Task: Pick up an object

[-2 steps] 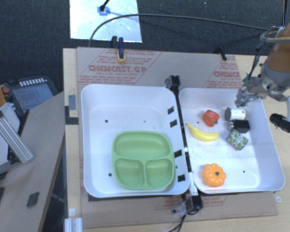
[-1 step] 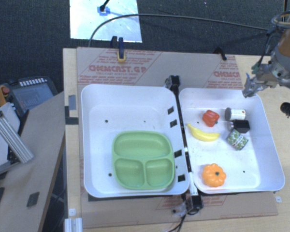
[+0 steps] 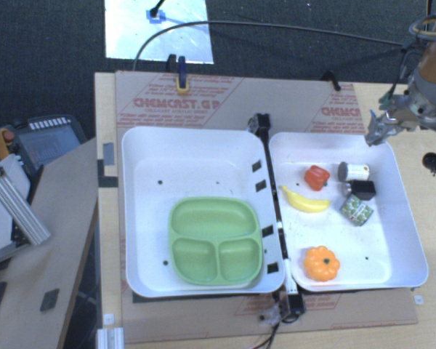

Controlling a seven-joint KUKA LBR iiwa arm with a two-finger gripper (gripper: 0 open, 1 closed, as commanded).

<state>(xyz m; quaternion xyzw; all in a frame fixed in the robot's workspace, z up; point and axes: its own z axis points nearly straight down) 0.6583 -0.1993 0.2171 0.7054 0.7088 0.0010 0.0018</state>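
Over the far right corner of the right bin [image 3: 407, 217]: gripper [image 3: 378, 135], hanging from the grey arm with its orange band, nothing seen between the fingers; whether spread or pressed together, cannot tell. Inside that right bin, nearer the camera than the gripper and well apart from it: white cylinder [image 3: 354, 171], black block [image 3: 362, 189] just beside it, green patterned packet [image 3: 357, 210] just below. Further left in the right bin: red pepper [image 3: 317, 177], touching or nearly touching yellow banana [image 3: 304, 201]. Nearest the bin's front edge: orange pumpkin [image 3: 321, 263]. Beside the right bin, within the left bin [image 3: 145, 195]: green divided plate [image 3: 214, 240].
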